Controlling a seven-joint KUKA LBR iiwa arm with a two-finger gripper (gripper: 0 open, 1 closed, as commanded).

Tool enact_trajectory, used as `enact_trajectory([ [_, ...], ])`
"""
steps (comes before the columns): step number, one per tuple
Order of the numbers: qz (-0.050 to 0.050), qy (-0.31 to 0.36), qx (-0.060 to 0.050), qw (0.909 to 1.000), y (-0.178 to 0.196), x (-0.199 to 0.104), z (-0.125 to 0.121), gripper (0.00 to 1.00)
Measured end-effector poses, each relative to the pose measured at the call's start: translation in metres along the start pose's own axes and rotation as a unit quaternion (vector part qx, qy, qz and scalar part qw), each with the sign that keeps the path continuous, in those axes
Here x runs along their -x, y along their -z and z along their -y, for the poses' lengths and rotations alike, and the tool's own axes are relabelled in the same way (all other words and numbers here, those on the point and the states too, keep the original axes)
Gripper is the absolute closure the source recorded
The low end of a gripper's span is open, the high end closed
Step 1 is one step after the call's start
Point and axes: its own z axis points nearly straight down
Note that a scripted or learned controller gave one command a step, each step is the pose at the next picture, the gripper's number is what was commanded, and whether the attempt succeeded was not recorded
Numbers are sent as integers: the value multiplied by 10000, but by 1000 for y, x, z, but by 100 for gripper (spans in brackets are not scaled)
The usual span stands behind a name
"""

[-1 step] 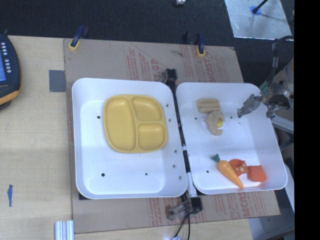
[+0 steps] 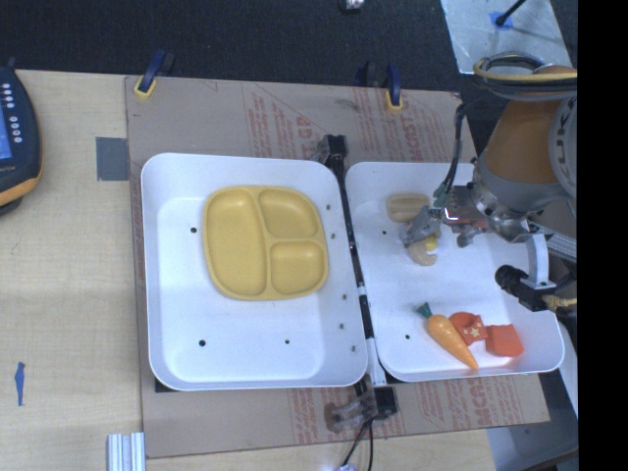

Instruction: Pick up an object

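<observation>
The claw [image 2: 428,232] is seen low in the right bin [image 2: 392,346], near its far edge, right over a small pale object [image 2: 424,253]. A tan, bun-like piece [image 2: 405,206] lies just beyond it. The grasp step appears to be in hand; whether the claw is clenched or released cannot be told, as the tips are blurred against the pale object. A firm closing and a straight lift would be called for next. Toward the bin's near right corner, a toy carrot [image 2: 450,336] and a red piece [image 2: 488,336] are left untouched. In the left bin [image 2: 172,356], a yellow divided plate [image 2: 265,240] is resting. The arm's upper part is cut off at the right.
</observation>
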Motion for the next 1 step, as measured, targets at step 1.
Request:
enact_trajectory([
  [1,18,-11,23,10000,-58,-1,-18,0],
])
